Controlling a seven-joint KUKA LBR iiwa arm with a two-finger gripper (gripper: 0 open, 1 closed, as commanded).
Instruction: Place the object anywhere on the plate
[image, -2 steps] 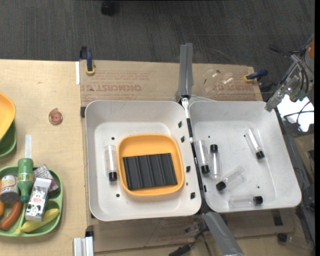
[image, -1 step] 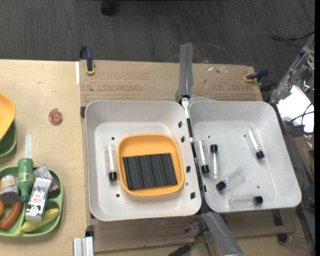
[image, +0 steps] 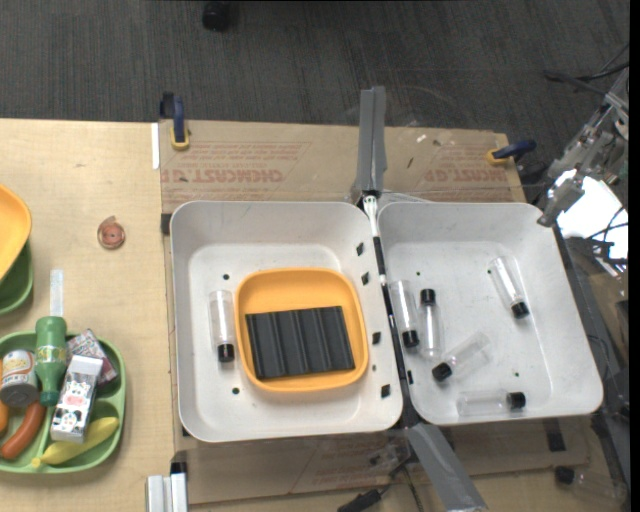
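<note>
- Since no tube lies on the plate (image: 300, 279) yet, I judge the task is at its first step: a tube must be picked before anything is placed.
- How the jaws stand, I cannot tell.
- One tube (image: 220, 320) lies in the left bin (image: 190, 400), just beside the left rim of the plate. Its long axis runs near to far and its black cap points to the near side.
- Five more tubes lie in the right bin (image: 560, 380), and I cannot tell which one is meant for the task.
- Two of these, tube A (image: 402, 310) and tube B (image: 428, 325), lie side by side near the left wall, both with a near-far axis. The cap of A points near and the cap of B points far.
- Tube C (image: 506, 282) is tilted with its cap to the near right, tube D (image: 462, 356) is tilted with its cap to the near left, and tube E (image: 485, 404) lies left to right with its cap on the right.
- The next move probably calls for a descent over one tube, with the jaws closing across its thin side, not along its length.
- A round tube may roll away, so the grasp should be centred.
- The plate carries a dark ribbed insert (image: 298, 340), and any spot on it will do.
</note>
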